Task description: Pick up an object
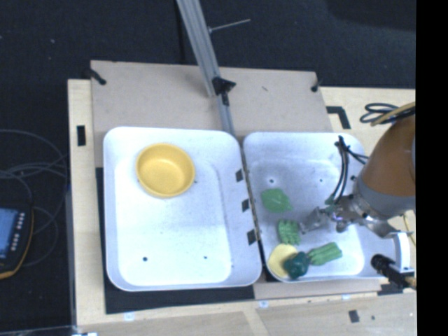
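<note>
Two white bins point(231, 208) sat side by side on a tan bench point(161, 82) over a dark floor, and the gripper point(316, 221) hung in the right bin, near the green toys point(288, 229); I cannot tell how it stood.

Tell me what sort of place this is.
Likely a robot lab test bench: a wooden bench bears two white bins, a yellow bowl and green toys, a robot arm reaches in, and a handheld controller lies nearby.
</note>
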You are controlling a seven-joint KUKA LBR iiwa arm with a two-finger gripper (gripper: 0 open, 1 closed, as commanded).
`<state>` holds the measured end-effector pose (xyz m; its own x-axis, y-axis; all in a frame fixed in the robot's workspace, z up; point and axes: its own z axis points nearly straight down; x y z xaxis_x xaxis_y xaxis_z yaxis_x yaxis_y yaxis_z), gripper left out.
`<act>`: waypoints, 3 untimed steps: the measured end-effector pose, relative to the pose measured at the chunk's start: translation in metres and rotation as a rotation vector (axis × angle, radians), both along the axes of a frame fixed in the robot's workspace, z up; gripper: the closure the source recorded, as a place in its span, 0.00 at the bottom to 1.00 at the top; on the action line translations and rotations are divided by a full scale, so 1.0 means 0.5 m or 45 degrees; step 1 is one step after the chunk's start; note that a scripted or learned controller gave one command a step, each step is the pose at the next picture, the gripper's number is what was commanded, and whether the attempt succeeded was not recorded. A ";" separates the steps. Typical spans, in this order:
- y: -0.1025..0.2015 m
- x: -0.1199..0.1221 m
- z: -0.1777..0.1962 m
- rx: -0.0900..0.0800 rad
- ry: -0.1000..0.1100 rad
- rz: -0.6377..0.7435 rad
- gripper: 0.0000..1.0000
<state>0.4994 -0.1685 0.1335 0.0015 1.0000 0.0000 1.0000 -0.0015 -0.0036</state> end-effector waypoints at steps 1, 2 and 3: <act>0.001 0.003 0.025 0.001 -0.007 0.000 1.00; 0.013 -0.006 0.119 -0.001 -0.011 0.002 1.00; 0.012 -0.004 0.224 -0.001 -0.011 0.002 1.00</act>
<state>0.4976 -0.1625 0.2454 -0.0002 1.0000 -0.0011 1.0000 0.0002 0.0051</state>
